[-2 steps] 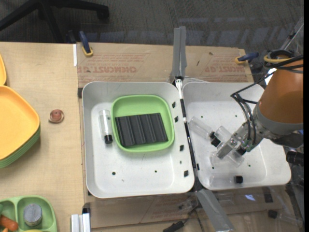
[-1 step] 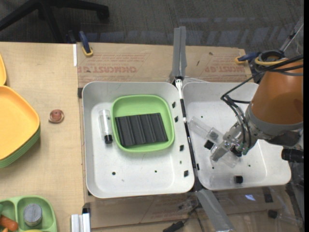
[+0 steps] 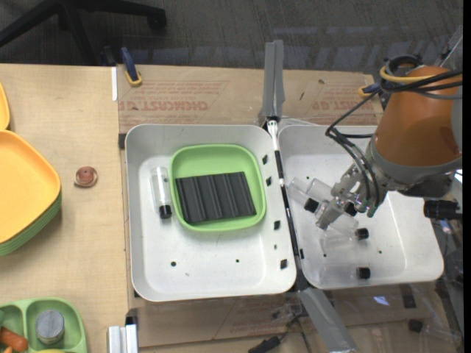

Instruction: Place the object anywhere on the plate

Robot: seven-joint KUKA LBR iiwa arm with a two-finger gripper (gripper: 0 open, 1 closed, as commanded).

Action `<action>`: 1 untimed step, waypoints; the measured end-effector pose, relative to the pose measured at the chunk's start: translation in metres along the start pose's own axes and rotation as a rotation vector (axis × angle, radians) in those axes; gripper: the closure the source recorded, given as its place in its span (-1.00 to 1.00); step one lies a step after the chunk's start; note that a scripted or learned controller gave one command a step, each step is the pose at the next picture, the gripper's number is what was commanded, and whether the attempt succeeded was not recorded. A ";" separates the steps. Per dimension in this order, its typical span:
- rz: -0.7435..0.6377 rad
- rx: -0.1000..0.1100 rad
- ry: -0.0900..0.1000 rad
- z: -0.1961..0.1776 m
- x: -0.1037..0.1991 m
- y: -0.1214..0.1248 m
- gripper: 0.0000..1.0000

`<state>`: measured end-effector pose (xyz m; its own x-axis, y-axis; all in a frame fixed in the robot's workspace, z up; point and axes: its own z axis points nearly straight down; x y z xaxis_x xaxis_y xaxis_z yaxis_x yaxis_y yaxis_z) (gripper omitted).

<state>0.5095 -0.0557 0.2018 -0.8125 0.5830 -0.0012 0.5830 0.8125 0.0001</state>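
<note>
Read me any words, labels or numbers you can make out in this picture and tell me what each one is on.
"CHEMCAST", likely, in red, upside down: on the brown cardboard sheet behind the left bin.
A second red print on the cardboard behind the right bin: too blurred to read.
The green plate and the clear vial: no readable text.

Even bright overhead light; soft shadows; right side perhaps slightly blurred.
</note>
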 end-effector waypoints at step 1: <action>-0.111 0.001 0.002 0.011 0.002 0.010 1.00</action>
<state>0.5136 -0.0466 0.1908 -0.8722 0.4892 0.0013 0.4892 0.8722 -0.0008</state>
